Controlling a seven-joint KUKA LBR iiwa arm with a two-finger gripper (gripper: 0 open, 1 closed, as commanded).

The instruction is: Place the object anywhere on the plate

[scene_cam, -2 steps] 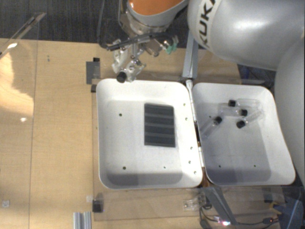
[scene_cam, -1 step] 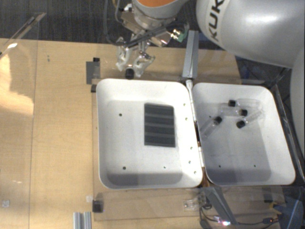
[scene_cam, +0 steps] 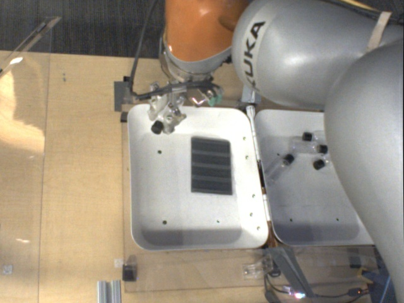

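The see-through thing with small black knobs (scene_cam: 307,150) lies in the right white bin (scene_cam: 309,210), in the middle right of the frame. I think this is the thing to be moved, though it is so clear that I can hardly make out its shape. It rests on the bin floor, near the top end, and nothing touches it.

The dark grey ribbed plate (scene_cam: 211,165) lies flat in the middle of the left white bin (scene_cam: 158,194), near the centre of the frame. Flat and out in the open like that, it looks easy to set something down on. Nothing is on it, so the job is not done yet.

The gripper (scene_cam: 165,115) hangs over the upper left corner of the left white bin, near the rim. It is well apart from the see-through thing, and the plate lies roughly between them. I cannot tell if the gripper is open or closed, or if it has hold of anything.

The big grey arm (scene_cam: 297,49) comes in from the upper right and covers the right side of the right white bin. It has an orange band (scene_cam: 196,17) above the wrist. On the grey part I can read the word "KUKA" (scene_cam: 252,49) in dark letters, turned sideways. Both bins sit side by side on the pale wooden bench (scene_cam: 63,169).
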